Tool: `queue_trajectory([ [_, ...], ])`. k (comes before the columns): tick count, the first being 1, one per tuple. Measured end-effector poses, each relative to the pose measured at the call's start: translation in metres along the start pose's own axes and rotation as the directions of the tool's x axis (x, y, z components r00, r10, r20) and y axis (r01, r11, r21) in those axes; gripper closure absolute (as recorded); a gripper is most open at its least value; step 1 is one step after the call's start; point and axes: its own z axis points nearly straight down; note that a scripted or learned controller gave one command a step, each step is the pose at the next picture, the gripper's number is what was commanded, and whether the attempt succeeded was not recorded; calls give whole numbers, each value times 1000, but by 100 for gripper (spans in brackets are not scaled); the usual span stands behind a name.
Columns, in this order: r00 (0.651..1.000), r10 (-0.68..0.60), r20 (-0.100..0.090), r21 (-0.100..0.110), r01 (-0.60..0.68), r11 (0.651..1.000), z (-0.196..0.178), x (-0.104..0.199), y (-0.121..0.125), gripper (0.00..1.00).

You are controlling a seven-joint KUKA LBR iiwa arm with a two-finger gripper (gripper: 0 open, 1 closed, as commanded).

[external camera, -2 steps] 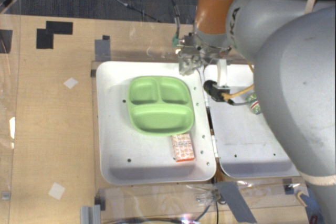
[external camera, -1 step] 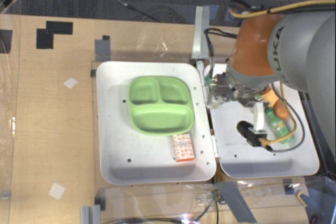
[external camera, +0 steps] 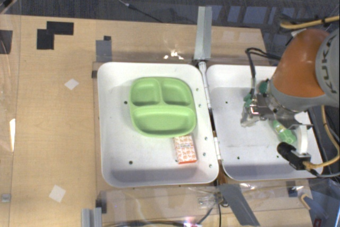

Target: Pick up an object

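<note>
Over the right bin (external camera: 234,162) you have the arm (external camera: 305,69) reaching in from the right, its pincer (external camera: 249,114) low above the white floor; whether it is apart or together you cannot tell from this slant. A green object (external camera: 284,133) lies in that bin just beside the wrist, partly hidden under it, too covered to name. By the look of it you are at the approach step, nothing yet lifted; the next move likely calls for a descent squarely onto a target. Across in the left bin (external camera: 114,114) rest a smooth green plastic divided tray (external camera: 162,106) with rounded corners and, just beside its near edge, a small flat rectangular box (external camera: 185,149) with a red-and-white print. Both bins are shallow, glossy and round-cornered on the pale wooden tabletop (external camera: 48,130).
</note>
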Motion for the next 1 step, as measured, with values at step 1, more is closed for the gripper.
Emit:
queue_trajectory([
  [1,1000,14,10,-10,-14,1000,24,80,-11,100],
])
